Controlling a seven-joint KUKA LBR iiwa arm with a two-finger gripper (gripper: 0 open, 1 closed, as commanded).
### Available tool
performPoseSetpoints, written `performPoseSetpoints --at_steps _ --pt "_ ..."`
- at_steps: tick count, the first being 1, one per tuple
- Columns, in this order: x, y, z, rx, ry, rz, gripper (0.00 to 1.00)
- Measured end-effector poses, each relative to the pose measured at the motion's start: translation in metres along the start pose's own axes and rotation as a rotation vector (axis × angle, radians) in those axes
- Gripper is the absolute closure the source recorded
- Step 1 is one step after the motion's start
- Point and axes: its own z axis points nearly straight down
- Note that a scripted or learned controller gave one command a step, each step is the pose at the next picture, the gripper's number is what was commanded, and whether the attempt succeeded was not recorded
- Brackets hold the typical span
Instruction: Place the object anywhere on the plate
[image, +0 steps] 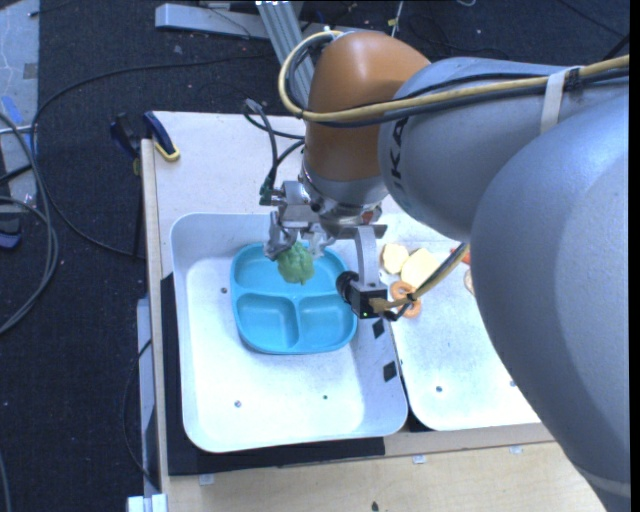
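gripper (292, 243) over blue plate (290, 325) in left bin (280, 415), jaws pinched on green object (297, 265), object just above plate's far compartment, yellow pieces (410, 263) in right bin (470, 395)

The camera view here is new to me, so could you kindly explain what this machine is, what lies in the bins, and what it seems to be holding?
This is one picture from a fixed camera above the bench, looking down at a slant. The large grey and orange shape is a robot arm reaching in from the right. Its gripper hangs over a blue divided plate lying in the left white bin. A green leafy object sits right at the fingers, above the plate's upper part; it appears held between them. The right bin holds some pale yellow and orange pieces.
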Motion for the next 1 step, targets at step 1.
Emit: performPoseSetpoints --at_steps 1 --pt "-0.0038 0.0011 -0.0001 -0.001 -0.002 0.006 0.0"
